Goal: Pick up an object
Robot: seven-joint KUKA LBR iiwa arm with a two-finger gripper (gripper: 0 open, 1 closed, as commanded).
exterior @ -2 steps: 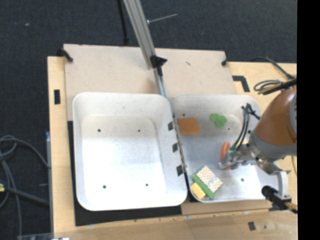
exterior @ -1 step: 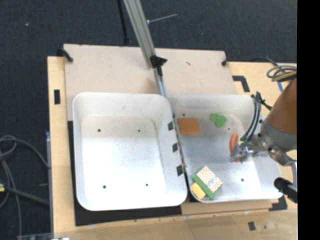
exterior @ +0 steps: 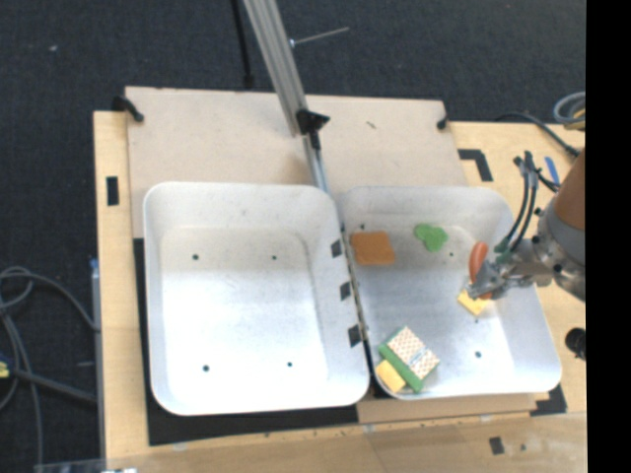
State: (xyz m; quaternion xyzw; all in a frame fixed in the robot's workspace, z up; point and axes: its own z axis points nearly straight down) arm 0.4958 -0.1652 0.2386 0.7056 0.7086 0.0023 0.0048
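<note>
Bench: pale wooden bench [exterior: 113, 264] on dark carpet, with a lighter board [exterior: 227, 131] laid across its far part.
Left bin: shallow white bin [exterior: 163, 264], floor marked with four small dark dots.
Right bin: shallow white bin [exterior: 513, 358], set just beside the left bin, the two rims meeting along the middle.
Arm: grey arm [exterior: 570, 215] reaches in from the right edge over the right bin's right side; dark cables loop above its wrist.
Gripper: gripper [exterior: 485, 289] sits low over the right part of the right bin, fingers pointing left and down.
Jaw state: cannot tell; the fingertips are small and blurred against the objects under them.
Yellow piece: small yellow piece [exterior: 475, 304] lies on the bin floor directly at the gripper tip, touching or just below it; whether it is between the fingers cannot be told.
Red-orange item: narrow red-orange item [exterior: 478, 256] stands just far of the gripper tip, close to the yellow piece.
Green item: small green item [exterior: 430, 236] in the far part of the right bin, left of the red-orange item, apart from it.
Orange block: squarish orange block [exterior: 373, 248] in the far-left part of the right bin, near the shared rim.
Patterned block: checked tan block [exterior: 412, 353] lies tilted in the near-left part of the right bin.
Yellow-green block: yellow and green block [exterior: 394, 375] touches the patterned block's near-left side, by the bin's near wall.
Metal rail: slanted aluminium rail [exterior: 276, 52] runs from the far edge down toward the seam between the bins.
</note>
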